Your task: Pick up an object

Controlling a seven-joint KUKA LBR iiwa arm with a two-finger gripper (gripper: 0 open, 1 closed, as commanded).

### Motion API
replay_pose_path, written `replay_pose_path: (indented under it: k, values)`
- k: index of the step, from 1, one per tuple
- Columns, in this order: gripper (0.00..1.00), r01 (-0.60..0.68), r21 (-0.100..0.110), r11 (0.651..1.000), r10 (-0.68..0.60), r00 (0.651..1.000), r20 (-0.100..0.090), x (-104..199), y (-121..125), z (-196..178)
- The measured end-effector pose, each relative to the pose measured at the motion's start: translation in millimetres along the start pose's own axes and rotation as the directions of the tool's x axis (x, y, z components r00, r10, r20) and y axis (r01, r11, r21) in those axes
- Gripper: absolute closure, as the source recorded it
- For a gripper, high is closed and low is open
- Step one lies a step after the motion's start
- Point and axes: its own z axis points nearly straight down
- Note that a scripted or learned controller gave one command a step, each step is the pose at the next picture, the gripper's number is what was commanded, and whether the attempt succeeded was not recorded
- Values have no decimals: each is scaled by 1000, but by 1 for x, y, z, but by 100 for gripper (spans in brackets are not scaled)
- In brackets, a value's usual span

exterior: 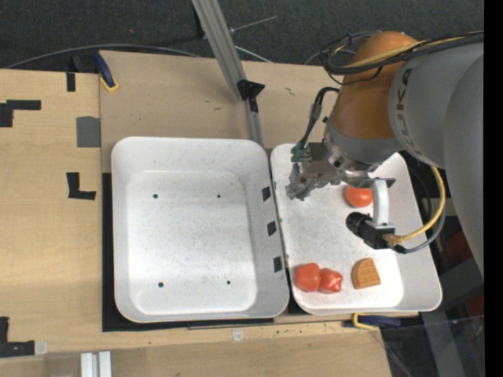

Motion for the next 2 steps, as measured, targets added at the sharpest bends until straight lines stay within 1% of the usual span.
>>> replay_pose_path:
  k: [1,2]
  values:
    - [100,-2,1,1000,2,1000,2,42,15,9]
    - [100,-1,0,1000,1,1000,0,88,39,2]
